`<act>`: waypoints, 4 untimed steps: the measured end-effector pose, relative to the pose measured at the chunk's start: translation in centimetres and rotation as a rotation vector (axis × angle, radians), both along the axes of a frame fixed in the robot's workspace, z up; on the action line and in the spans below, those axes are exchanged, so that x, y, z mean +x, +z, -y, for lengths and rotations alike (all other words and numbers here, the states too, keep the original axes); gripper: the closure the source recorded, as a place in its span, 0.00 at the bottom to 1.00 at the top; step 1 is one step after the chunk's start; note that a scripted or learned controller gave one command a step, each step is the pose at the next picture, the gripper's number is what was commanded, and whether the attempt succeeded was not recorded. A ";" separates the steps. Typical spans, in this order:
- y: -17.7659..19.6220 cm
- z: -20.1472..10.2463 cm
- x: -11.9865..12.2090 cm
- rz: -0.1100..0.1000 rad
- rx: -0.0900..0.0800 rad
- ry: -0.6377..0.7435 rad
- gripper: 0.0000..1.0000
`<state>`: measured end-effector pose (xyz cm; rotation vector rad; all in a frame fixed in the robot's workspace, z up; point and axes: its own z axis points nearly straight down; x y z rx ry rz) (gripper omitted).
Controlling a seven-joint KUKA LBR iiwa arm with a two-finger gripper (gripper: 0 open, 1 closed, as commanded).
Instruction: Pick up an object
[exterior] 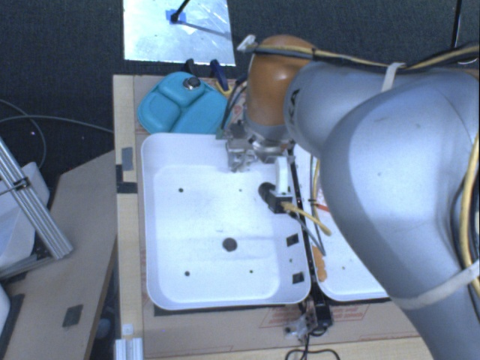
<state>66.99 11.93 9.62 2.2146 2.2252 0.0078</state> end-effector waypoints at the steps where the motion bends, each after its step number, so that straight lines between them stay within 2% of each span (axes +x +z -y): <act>1: -1.3 -2.4 -6.6 -0.010 -0.001 0.001 1.00; 2: -1.2 -8.8 -15.1 -0.011 0.001 0.005 1.00; 3: 13.6 -3.3 -3.1 0.021 -0.001 -0.009 1.00; 4: 6.2 -5.4 -10.9 -0.015 -0.002 -0.003 1.00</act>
